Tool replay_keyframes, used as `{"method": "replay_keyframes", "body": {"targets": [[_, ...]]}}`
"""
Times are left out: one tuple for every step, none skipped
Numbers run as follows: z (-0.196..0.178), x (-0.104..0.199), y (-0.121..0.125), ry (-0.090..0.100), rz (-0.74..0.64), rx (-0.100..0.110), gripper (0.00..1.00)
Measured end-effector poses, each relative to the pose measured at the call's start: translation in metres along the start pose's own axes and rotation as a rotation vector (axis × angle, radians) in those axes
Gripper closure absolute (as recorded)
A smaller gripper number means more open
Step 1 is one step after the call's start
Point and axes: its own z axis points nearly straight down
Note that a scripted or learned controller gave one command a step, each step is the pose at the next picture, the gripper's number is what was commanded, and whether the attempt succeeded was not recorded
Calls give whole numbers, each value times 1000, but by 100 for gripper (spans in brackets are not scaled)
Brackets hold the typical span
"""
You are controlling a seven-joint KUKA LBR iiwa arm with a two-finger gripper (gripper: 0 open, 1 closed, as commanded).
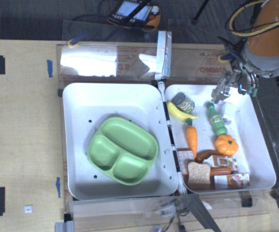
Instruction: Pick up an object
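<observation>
My gripper [220, 94] hangs over the back of the right bin [265, 144], just above and behind the cap of a green bottle [217, 120]. I see nothing held in it. In the same bin lie a yellow banana [180, 112], a dark can [183, 102], a carrot [191, 138], a small orange pumpkin [226, 145], a brown sausage [206, 154], a bread slice [198, 174] and a red and white packet [232, 179].
The left bin [76, 129] holds a green divided plate [123, 150]. A clear plastic wall [110, 62] and a metal post [163, 54] stand behind the bins. The arm's orange band [270, 25] is at the upper right.
</observation>
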Motion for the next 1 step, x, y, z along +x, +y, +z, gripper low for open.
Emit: {"method": "replay_keyframes", "body": {"targets": [[-12,8,32,5,-530,-1,100]]}}
